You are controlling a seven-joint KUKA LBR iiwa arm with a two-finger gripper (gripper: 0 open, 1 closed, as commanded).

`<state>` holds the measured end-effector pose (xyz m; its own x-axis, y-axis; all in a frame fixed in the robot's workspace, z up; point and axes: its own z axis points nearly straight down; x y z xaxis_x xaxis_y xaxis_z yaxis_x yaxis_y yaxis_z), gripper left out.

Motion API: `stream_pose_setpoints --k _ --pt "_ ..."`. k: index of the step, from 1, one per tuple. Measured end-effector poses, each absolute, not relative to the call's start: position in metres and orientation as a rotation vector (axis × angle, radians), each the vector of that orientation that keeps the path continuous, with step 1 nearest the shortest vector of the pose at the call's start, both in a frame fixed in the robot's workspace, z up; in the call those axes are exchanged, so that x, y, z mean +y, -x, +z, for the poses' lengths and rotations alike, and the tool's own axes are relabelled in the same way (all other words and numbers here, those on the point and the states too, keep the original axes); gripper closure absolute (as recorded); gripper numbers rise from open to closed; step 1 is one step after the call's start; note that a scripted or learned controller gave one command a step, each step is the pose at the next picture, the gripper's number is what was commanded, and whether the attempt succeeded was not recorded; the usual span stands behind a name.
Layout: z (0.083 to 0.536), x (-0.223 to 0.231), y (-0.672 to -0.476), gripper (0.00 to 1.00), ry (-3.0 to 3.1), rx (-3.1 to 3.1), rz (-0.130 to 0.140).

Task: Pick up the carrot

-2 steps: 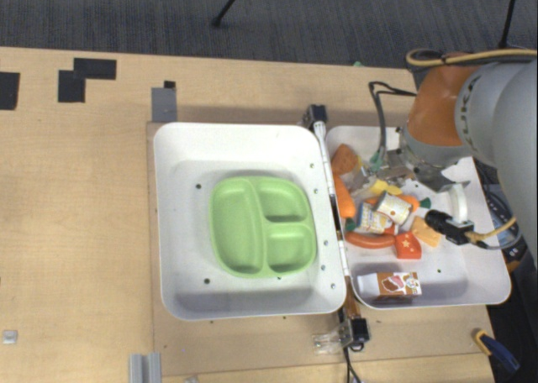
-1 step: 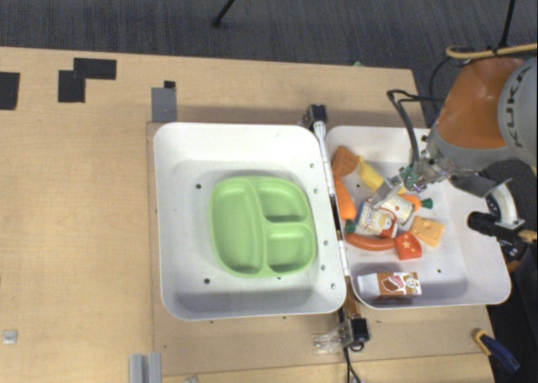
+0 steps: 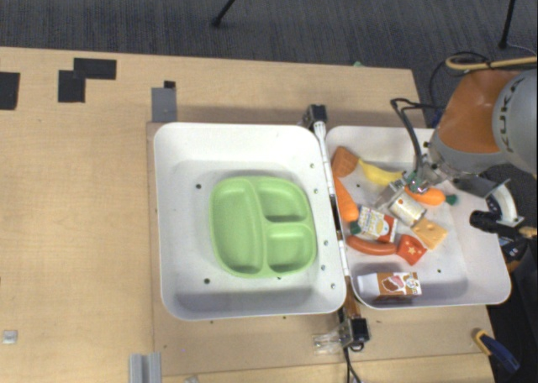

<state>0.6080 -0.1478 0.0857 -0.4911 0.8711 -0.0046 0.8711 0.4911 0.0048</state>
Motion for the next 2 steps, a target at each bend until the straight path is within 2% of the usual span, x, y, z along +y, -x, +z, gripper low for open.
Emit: stream_pose_setpoints --k 1,2 --pt "0.098 -0.147 -0.610 1.00 -1.579 2.703 0.007" --pt "0.220 -0.103 -0.615 1.00 -1.743 2.605 0.007"
